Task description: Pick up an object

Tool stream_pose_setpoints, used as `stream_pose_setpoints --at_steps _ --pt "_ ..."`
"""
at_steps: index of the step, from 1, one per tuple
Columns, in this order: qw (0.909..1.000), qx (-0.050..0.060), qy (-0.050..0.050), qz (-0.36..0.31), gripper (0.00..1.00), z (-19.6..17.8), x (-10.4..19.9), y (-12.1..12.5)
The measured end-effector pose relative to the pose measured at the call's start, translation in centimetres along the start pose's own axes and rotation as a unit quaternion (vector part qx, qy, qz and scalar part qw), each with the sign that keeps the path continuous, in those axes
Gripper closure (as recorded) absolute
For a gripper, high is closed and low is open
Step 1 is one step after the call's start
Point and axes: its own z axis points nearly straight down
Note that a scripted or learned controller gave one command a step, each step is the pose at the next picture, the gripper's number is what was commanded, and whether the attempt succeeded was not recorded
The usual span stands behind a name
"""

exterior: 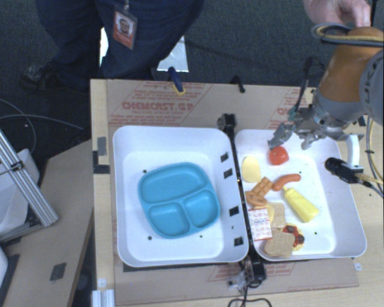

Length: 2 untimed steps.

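My gripper (293,141) hangs over the back of the right bin (345,231), its two fingers spread open with nothing between them. A red toy tomato (278,156) lies just below and slightly left of the left finger (276,138), apart from it. Further forward in the same bin lie a pale yellow piece (251,169), a sausage (286,180), a yellow mustard bottle (300,204), a waffle (260,190), a red-and-white packet (260,226), a bread slice (278,244) and a pizza slice (294,235).
A blue divided tray (178,199) lies in the left bin (126,180). A black divider (235,180) runs between the bins. A person (129,24) stands behind the bench, and a hand (336,11) rests on the arm at the top right.
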Motion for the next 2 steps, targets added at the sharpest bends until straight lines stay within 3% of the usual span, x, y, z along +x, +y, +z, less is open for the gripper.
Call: stream_pose_setpoints --at_steps 1,2 --pt "1.0 0.004 0.001 0.003 0.0 10.1 -0.1 -2.8" --pt "1.0 -0.003 0.001 0.004 0.0 13.2 -3.1 -5.2"
